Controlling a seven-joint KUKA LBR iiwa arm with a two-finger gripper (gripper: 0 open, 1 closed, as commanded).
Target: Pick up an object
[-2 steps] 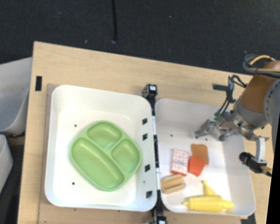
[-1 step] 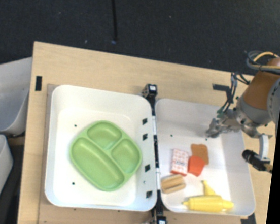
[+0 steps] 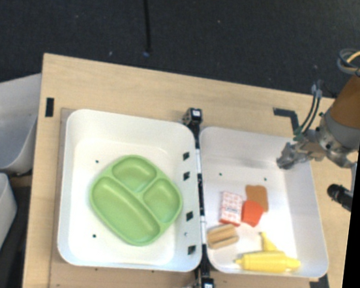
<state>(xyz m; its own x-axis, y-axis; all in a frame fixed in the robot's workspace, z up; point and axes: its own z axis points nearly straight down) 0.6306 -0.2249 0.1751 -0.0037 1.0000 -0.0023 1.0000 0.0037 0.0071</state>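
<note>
Camera view: wooden bench bearing two white bins, dark floor behind.

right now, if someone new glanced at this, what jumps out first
The big green divided plate lying in the left bin draws the eye first. Next, the small cluster of toy food in the right bin: a yellow corn cob at the near edge and an orange block above it. The gripper hangs over that bin's far right corner.
</note>
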